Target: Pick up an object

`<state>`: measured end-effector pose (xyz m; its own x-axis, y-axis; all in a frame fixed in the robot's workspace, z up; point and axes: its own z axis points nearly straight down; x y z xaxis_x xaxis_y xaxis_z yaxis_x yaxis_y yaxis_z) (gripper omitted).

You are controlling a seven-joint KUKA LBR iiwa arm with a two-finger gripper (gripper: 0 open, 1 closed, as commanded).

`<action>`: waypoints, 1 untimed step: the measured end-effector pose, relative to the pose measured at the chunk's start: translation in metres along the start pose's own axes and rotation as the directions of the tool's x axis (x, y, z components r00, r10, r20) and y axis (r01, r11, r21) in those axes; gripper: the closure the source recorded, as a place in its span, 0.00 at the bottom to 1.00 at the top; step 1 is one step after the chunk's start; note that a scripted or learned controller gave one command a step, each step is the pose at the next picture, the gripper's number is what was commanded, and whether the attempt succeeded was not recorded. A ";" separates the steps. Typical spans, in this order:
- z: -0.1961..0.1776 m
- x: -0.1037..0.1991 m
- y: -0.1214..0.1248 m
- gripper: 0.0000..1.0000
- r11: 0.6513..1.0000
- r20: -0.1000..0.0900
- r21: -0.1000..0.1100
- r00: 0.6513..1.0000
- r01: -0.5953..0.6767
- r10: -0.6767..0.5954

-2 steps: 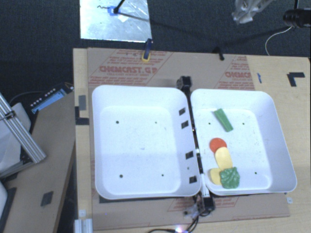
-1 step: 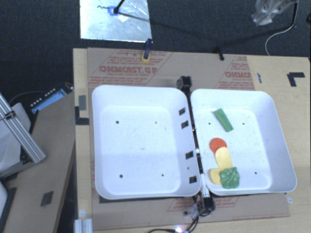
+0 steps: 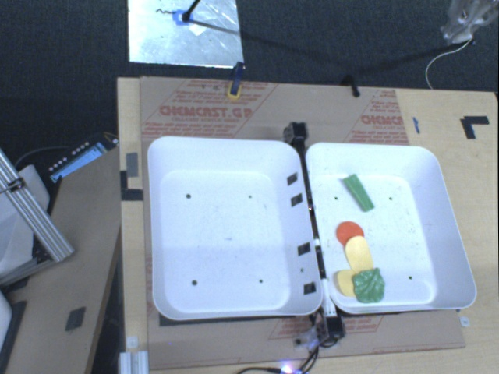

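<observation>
With the end effector (image 3: 468,14) parked far up at the right, its grip state impossible to tell, all 4 pickable pieces lie in the right bin (image 3: 444,201): a green block (image 3: 359,192) apart, 3 others clustered.

- The gripper (image 3: 470,12) shows at the far right corner as a small, pale grey, silvery piece of metal.
- Its outline is angular and uneven, and too blurred to make out screws or markings.
- A thin white cable (image 3: 433,62) curls in a loop from its near side.
</observation>
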<state>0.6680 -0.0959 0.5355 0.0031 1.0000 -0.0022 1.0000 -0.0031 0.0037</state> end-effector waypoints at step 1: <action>0.021 -0.050 0.000 1.00 1.000 0.000 0.002 1.000 0.000 0.000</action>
<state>0.6681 -0.1457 0.5148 0.0027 1.0000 -0.0021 1.0000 -0.0027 0.0014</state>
